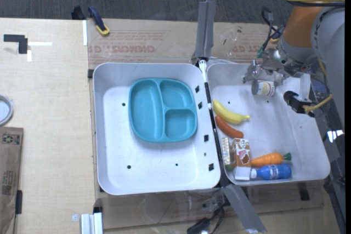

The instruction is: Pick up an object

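My gripper (pixel 264 75) hangs over the far part of the right bin (pixel 307 140). A small round can (pixel 265 89) with a pale label sits directly under its tip. Touching or apart, I cannot tell. A yellow banana (pixel 230 112) lies near the bin's left wall, with a red sausage-shaped piece (pixel 229 127) just in front of it. At the near edge lie a brown and white carton (pixel 239 152), an orange carrot (pixel 269 159) and a blue bottle (pixel 272 172).
A teal divided plate (pixel 163 109) lies in the left bin (pixel 109 161). A grey post (pixel 205 30) rises behind the divider between the bins. The arm's grey body and cables (pixel 307 96) overhang the right bin's far right corner.
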You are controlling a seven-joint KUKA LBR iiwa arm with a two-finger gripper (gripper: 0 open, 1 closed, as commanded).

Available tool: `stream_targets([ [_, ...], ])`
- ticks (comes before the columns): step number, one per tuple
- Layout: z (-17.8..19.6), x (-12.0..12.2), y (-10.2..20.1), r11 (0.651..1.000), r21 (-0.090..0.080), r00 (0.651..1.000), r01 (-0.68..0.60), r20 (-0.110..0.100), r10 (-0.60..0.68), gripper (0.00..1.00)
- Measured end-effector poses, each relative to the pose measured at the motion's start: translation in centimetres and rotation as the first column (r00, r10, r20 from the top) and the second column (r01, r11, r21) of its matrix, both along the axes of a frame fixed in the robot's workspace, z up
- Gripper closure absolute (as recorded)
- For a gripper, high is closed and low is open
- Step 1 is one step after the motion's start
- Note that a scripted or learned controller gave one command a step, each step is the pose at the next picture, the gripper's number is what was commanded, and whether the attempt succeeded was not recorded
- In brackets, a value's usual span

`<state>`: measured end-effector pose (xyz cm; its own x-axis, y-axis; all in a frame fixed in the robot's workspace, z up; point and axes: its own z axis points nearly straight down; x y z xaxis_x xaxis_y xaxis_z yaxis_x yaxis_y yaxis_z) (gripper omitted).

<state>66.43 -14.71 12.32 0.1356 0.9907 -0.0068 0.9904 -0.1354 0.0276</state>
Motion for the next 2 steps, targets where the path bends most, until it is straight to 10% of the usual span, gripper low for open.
stream_targets([
  [1, -1.5, -0.5, -3.7, 0.994, 0.008, 0.993, -0.111, -0.024, 0.111, 0.0],
  [2, -0.4, -0.4, -3.8, 0.994, 0.005, 0.993, -0.112, -0.021, 0.113, 1.0],
])
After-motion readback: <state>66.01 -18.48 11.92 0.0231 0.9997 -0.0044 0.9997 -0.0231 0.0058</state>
